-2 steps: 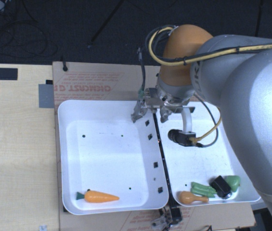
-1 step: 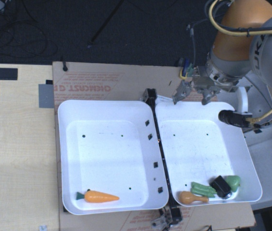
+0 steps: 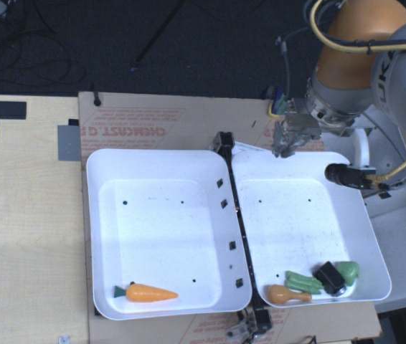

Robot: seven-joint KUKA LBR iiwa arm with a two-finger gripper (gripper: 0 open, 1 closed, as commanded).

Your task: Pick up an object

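My gripper [image 3: 287,146] hangs over the right bin's [image 3: 375,253] far rim; its state I cannot tell. An orange carrot [image 3: 150,292] with green top lies in the left bin's [image 3: 97,213] near corner

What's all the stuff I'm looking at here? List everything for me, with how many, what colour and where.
Bins: two, white, side by side on the bench.
Carrot: one, orange with a green top, near front corner of the left bin.
Green toys: a small cluster, front of the right bin; exact count hard to tell.
Black block: one, lying among the green toys.
Orange toy: one, pear-like, at the right bin's front edge.
Cardboard: one sheet, brown with red print, under the bins.
Bench: one, pale wood, left side.
Arm: one, grey with an orange band, upper right.
Gripper: one, metal, above the right bin's far edge, away from the toys.
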